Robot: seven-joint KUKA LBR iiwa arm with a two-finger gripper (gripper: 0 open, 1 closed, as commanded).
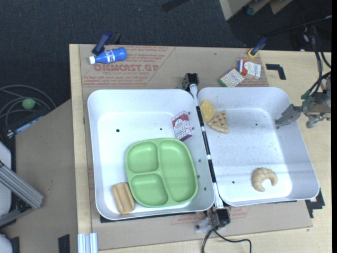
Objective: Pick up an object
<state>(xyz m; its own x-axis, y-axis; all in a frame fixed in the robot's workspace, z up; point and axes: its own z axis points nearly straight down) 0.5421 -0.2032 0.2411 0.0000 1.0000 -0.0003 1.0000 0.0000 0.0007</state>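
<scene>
Jaws: cannot tell, gripper (288, 116) is small and blurry at the right rim of the right bin (295, 157), with nothing seen between its tips. It sits over the far right corner of that bin, well apart from every object inside.

Right bin contents: croissant (264, 177) lies near the near right side, alone on the floor. Pizza slice (218, 122) lies at the far left corner, touching or just beside a yellow cheese wedge (207, 109) that leans against the left wall.

Left bin (105, 136) contents: green divided plate (159, 171) with three compartments takes the near middle, flat. Toast-coloured bread piece (122, 197) lies just left of the plate at the near left corner, touching its edge or nearly so. Red and white small carton (181, 126) stands tilted at the far right, just beyond the plate, near the wall shared by both bins.

Outside the bins on the bench: blue and white bottle (108, 56) lies on its side at far left. Small printed packets (240, 74) lie beyond the right bin's far edge.
</scene>
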